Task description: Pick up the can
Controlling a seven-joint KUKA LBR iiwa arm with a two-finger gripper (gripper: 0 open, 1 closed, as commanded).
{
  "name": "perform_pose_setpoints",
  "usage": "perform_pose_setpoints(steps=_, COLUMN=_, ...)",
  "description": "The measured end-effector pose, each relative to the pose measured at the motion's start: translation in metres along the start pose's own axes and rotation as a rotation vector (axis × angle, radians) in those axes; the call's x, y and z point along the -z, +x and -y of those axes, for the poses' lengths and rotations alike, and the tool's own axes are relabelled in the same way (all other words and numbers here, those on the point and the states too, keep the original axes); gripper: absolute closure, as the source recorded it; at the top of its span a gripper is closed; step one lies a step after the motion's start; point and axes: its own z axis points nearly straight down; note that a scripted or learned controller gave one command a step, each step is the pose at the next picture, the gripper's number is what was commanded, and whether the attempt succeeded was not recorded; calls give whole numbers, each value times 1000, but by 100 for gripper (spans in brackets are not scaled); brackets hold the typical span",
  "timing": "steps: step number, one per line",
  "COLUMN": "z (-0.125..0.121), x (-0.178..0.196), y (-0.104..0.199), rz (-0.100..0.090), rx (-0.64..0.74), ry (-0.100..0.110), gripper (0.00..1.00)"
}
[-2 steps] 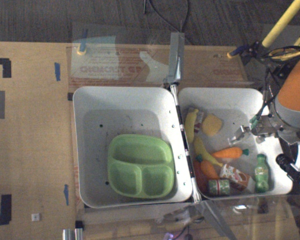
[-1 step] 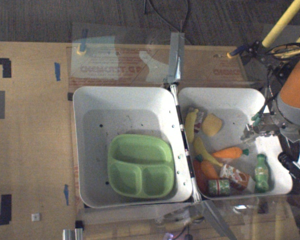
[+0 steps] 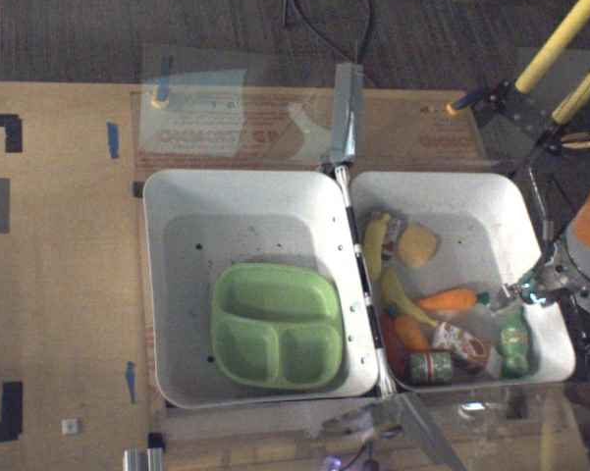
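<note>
I see the gripper (image 3: 526, 290) over the right bin's (image 3: 471, 189) right side; grip state unclear. Can (image 3: 430, 366) lies at front, untouched.

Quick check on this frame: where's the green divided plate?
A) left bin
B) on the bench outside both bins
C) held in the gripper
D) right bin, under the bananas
A: the green divided plate lies flat on the floor of the left bin, toward its near right corner, while the can, bananas and carrot sit in the right bin.
</note>
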Motion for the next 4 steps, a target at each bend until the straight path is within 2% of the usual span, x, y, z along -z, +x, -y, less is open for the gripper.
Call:
perform_pose_setpoints(steps=1, z=-25, x=-6, y=-37, rz=4, rx=-78, ry=-3, gripper=100)
perform_pose_setpoints(steps=2, z=1, x=-24, y=-5, rz=0, rx=-33, ry=0, gripper=100)
perform_pose_setpoints(steps=3, z=-50, x=-33, y=-23, rz=3, rx=-94, ry=-2, gripper=100)
perform_pose_setpoints(steps=4, z=-42, x=-8, y=-40, rz=4, rx=-159, ry=-4, gripper=100)
